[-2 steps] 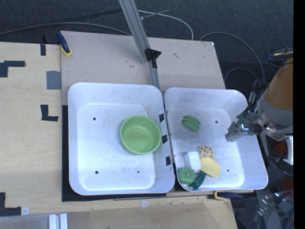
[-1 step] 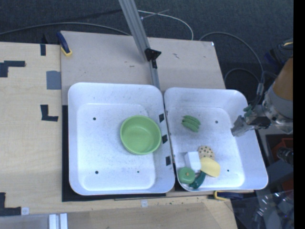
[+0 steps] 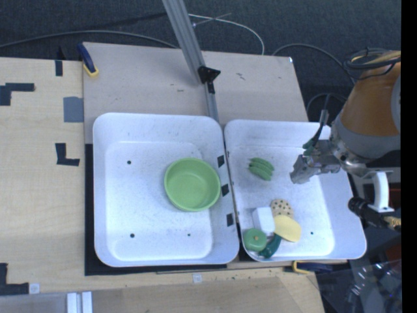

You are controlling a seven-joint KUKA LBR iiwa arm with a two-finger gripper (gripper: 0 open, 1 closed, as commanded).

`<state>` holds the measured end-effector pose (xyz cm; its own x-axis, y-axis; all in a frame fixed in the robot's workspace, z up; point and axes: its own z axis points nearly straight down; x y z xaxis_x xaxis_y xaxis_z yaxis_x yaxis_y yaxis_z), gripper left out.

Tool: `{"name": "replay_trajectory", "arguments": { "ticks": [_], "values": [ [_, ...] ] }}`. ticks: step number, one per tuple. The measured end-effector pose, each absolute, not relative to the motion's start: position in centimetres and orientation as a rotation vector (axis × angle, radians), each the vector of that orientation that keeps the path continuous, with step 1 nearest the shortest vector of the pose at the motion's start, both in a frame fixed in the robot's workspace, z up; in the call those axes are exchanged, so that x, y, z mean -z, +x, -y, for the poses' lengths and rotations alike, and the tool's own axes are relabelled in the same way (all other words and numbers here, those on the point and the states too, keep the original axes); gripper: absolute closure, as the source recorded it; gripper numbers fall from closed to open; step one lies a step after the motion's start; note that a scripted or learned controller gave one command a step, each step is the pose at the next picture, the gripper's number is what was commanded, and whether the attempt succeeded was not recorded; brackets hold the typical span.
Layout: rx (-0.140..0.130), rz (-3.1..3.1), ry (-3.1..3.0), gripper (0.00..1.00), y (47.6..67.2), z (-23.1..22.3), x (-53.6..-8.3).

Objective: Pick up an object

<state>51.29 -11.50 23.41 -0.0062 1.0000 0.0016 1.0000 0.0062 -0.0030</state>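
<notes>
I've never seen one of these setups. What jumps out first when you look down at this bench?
The green bowl sits alone in the left bin, bright against the white. In the right bin, a small green ridged object lies by itself, while a cluster of small items crowds the near edge. The arm's pincer hangs over that bin's right side.

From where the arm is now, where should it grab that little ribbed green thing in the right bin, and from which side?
Probably across the middle of the small ribbed green object, coming straight down from above. It lies flat and alone on the floor of the right bin, with open floor all round it. It is longer one way, so closing across the short width looks likeliest to fit. The gripper hangs just to its right.
</notes>
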Motion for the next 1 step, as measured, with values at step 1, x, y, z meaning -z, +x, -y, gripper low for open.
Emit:
{"name": "replay_trajectory", "arguments": {
  "ticks": [1],
  "values": [
    [-0.001,2.227,-2.211,1.00,52.33,5.46,-22.89]
  ]
}}
